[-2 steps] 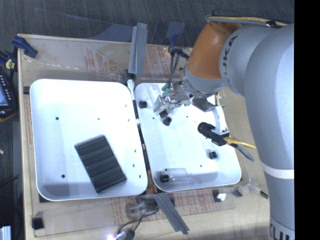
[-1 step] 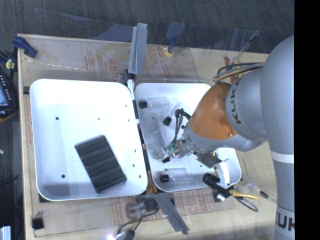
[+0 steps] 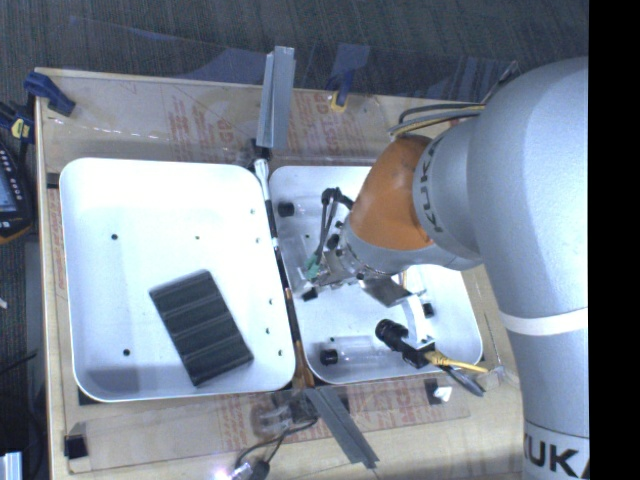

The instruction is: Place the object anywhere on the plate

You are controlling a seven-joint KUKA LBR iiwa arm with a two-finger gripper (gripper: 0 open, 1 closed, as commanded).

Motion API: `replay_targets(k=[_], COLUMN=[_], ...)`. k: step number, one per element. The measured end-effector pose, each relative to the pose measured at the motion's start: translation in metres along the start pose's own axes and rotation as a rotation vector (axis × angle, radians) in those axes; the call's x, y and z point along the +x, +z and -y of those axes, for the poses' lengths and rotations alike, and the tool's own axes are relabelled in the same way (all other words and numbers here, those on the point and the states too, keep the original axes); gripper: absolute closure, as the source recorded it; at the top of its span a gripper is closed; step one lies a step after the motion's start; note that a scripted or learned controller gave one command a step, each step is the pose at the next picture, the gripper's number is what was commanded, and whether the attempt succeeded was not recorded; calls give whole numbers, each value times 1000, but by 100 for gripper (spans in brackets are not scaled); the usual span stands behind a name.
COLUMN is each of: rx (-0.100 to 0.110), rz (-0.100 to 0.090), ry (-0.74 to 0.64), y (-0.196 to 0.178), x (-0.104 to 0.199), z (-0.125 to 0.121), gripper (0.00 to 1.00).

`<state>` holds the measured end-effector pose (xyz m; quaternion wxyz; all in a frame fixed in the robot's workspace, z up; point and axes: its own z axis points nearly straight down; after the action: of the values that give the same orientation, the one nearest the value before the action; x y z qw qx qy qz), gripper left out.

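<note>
You are looking down on the arm reaching in from the right, over the right bin; its orange band is hanging above the middle of that bin, and the gripper is pointing down near the bin's left wall, close to the divide between the two bins; you cannot tell from this view whether the tool is apart or together, since the wrist is crowding it; a small green bit is showing right at the tool's tip, but you cannot tell whether it is being held or what it is.

The clear tube is lying on its side along the near edge of the right bin, apart from the gripper and below it in the view; a small black piece is sitting near the far left corner of the same bin.

The plate, a dark ribbed slab, is lying flat and skewed in the left bin, toward its near side; nothing is resting on it, and it is sitting well apart from the tube, with the bin walls between them.
</note>
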<state>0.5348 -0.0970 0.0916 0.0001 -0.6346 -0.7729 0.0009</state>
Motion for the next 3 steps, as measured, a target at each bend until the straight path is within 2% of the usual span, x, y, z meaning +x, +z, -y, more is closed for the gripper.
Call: replay_targets(k=[1, 2, 3], rx=[2, 4, 4], rz=[-3, -2, -1], ry=[160, -4, 134], y=[-100, -60, -100], x=[105, 219, 175], z=[-56, -84, -20], gripper=[100, 100, 100])
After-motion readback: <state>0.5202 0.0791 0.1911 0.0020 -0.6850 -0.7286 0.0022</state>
